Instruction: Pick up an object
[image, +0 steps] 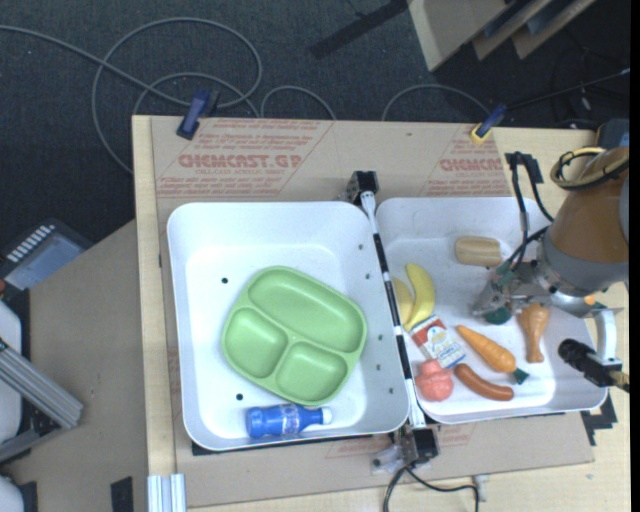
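Your grey arm with its orange band came in from the right edge, and its claw (497, 300) hung low over the right bin (440, 215). Whether the claw was spread or pressed together could not be told.

Just right of the claw lay a toy chicken drumstick (536, 328), tan and upright in the frame. Just below the claw sat an orange carrot (487, 348) with a green tip, lying at a slant. Below that rested a reddish sausage (483, 382). To the claw's lower left lay a small red and white carton (440, 343), its label too small to read, and under it a pink round toy (434, 382). Left of the claw lay a yellow banana (420, 292). Above the claw, slightly left, sat a tan bread roll (477, 250). Nothing could be seen between the claw's tips.

Well to the claw's left, the left bin (200, 240) held a green divided plate (293, 335) with three compartments and, below it, a blue bottle (286, 421) on its side with a white cap.

Behind both bins, the surface (300, 150) showed cardboard printed in red with "CHEMCAST G P", seen twice; the smaller lines beneath were unreadable.
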